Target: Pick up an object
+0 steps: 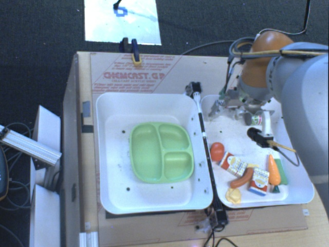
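Toy food (247, 174) for this pick lies in the white bin nearer the arm (300, 192), gathered at its near end. There is a red ball (217, 151), a small carton (234, 164), a sausage (239, 181), a second carton (259, 181), a carrot (273, 170) and a yellow piece (234, 195). The other bin (110, 138) holds a green divided plate (160, 153). Both bins sit on the desk (133, 73).

The claw (234, 108) hangs over the far end of the toy bin, near the wall shared by the two bins and well apart from the cluster. Nothing is visible in its grip. The arm (298, 81) covers much of it from this angle, so I cannot tell whether it is apart or together.

Several things could go wrong from here. The floor below the claw looks bare, so a descent from this spot would probably close on nothing. The pieces are also packed closely. The sausage touches the small carton and lies just beside the second carton, so a grasp aimed at one may nudge or wedge against its neighbour. The red ball sits near the dividing wall, which could block the claw on that side, and a round shape is likely to roll away when touched. The carrot lies close to the outer wall and carries a similar risk.
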`<move>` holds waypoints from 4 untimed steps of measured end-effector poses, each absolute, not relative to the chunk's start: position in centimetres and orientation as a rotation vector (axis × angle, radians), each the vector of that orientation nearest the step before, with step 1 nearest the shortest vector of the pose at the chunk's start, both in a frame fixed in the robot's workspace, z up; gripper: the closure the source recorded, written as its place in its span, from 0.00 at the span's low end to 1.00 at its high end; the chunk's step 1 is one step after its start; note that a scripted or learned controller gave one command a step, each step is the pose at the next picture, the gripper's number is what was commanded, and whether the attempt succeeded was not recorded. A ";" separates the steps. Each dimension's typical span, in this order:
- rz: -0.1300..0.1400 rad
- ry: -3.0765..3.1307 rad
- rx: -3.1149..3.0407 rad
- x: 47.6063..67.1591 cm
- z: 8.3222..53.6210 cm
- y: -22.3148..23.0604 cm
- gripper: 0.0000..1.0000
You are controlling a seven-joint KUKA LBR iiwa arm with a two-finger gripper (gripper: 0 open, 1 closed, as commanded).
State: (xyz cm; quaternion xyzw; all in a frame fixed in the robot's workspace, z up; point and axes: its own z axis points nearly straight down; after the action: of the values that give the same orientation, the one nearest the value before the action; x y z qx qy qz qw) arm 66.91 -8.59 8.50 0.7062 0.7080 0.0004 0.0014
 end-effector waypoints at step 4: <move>0.000 2.225 2.215 66.9 8.5 -8.5 0.00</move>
State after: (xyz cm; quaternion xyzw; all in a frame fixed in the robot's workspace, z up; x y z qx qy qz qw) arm 66.90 -8.47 8.49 0.7055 0.7088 0.0002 0.0012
